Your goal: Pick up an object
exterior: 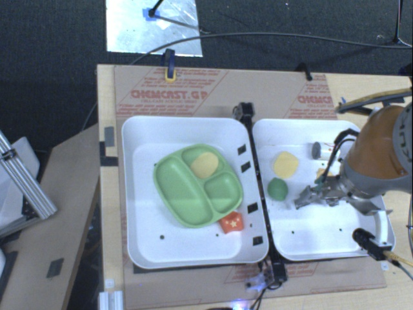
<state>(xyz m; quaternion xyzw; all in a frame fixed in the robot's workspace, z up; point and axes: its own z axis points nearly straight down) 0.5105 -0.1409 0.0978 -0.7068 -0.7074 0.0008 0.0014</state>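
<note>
A: Near edge first. What is noted on the bench (193,82)?

B: Two white bins are set side by side. In the left bin (145,237) an orange-red block (232,222) is seen near the front, touching the rim of a green divided plate (187,199). A pale yellow piece (205,165) is lodged in the plate's far compartment.

A: And the right bin (310,241)?

B: The front half is bare. The pincer (303,201) is recorded low over the middle of the bin, its tip turned toward the divider between the bins. Whether it is spread or closed cannot be told; nothing is made out in its grip.

A: Candidate for the pick?

B: A green ball (277,188), judged the nearest. It lies just beside the pincer's tip, toward the divider and slightly farther back. No long axis is offered by it, being round, so any approach angle is judged equal.

A: Anything beyond it?

B: A yellow lump (286,164) is set just behind the ball, and a small grey cylinder (316,150) farther back toward the right.

A: The relation that matters?

B: Ball ahead of the tip, along the line in which the pincer is pointed. A short advance is thought to be called for. A nudge is the risk, since the ball would be expected to roll.
</note>
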